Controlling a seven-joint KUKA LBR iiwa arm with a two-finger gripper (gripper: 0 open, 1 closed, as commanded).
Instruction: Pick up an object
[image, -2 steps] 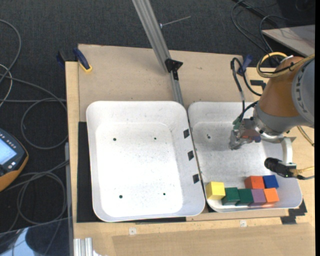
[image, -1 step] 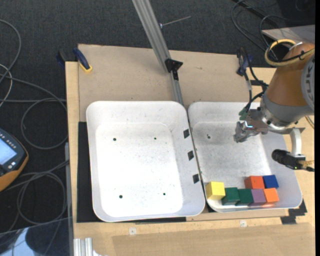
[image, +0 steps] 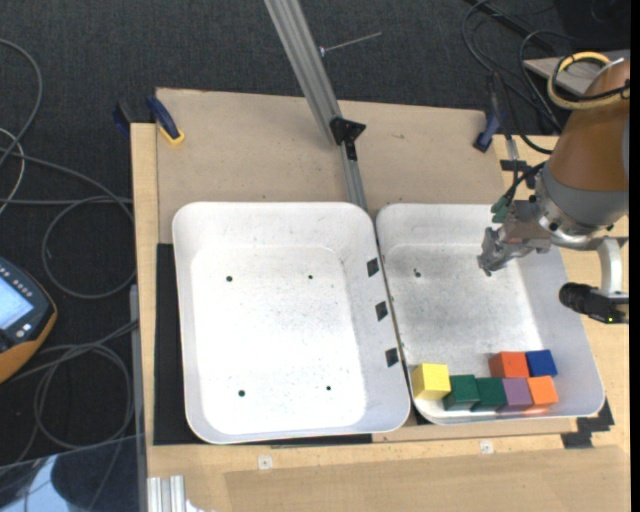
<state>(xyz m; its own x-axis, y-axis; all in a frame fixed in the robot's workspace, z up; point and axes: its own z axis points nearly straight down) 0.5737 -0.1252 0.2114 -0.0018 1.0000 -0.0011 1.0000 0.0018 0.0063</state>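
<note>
I am at the reaching step: nothing is picked yet, and my gripper (image: 492, 262) hangs over the far part of the right bin (image: 452, 310), toward its right wall, with no block under it or between my fingers. From this slanted view I cannot tell whether I am set wide or narrow, since the tips blur into one dark lump. The things I could take are all bunched along the near edge of that bin: a yellow block (image: 432, 379) stands at the left end of the row, a little proud of the rest, then two green blocks (image: 476, 392) touching each other, a purple block (image: 517, 391) and an orange block (image: 542, 389) beside them, with a red-orange block (image: 510, 364) and a blue block (image: 540, 361) just behind. My next move, as I judge it, calls for travelling toward the near edge and coming down on one block alone; the yellow one looks the best choice because its left side and far side stand free. The others are packed face to face, so my fingers would find little gap. The near wall crowds every approach from that side, while the middle of the bin floor gives me open room to descend. The left bin (image: 270, 320) lies across the shared rim.
</note>
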